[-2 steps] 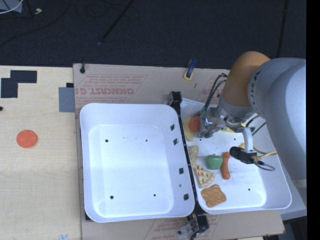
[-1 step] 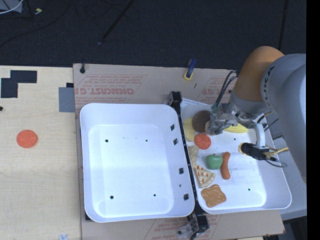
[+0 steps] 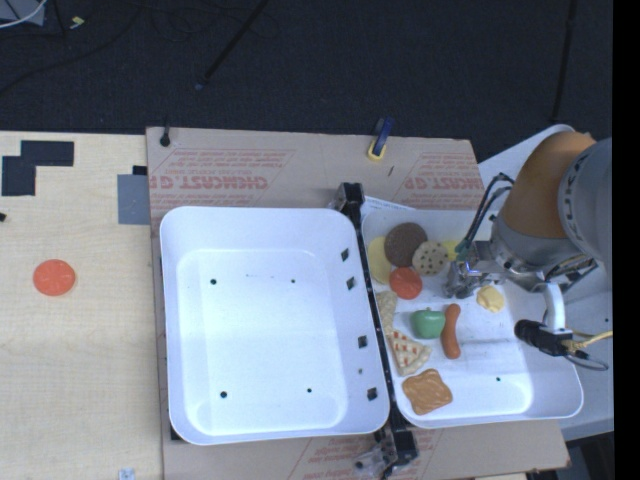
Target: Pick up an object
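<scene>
Gripper point(image 3: 462, 280): low inside right bin point(image 3: 560, 403), beside toy food clustered for picking — red tomato point(image 3: 405, 284), speckled cookie point(image 3: 431, 258), green pepper point(image 3: 428, 322), sausage point(image 3: 451, 330). Finger state: cannot tell. Nothing visibly held.

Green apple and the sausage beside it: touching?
Apart. The camera view shows a thin strip of white bin floor between the green apple and the sausage.

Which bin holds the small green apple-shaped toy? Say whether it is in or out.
In. The small green apple-shaped toy lies on the floor of the right-hand shallow white bin, beside the orange sausage-shaped toy.
</scene>
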